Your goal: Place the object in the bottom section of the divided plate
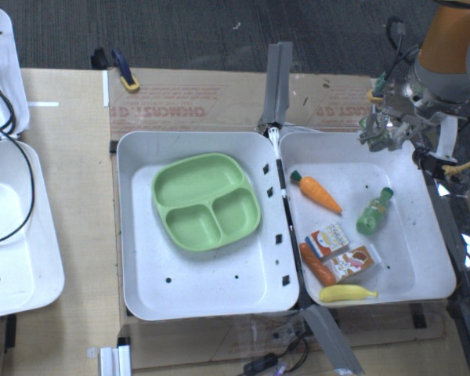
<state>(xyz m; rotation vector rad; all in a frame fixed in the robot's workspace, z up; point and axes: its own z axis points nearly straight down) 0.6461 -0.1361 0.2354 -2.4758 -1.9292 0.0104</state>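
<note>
Hovering above the far right corner of the right bin, the gripper sits at the end of the grey arm with its orange band. I cannot tell its state from this slanted view, and no object is visible in it.

In the right bin lie several things. A carrot is near the divider, pointing toward the near right. A small green bottle lies to its right. Two small cartons lie side by side closer to the front, touching a second orange carrot-like piece, and a banana rests at the front edge.

In the left bin, a green divided plate is lying flat, with one large section and two smaller ones toward the front.
</note>
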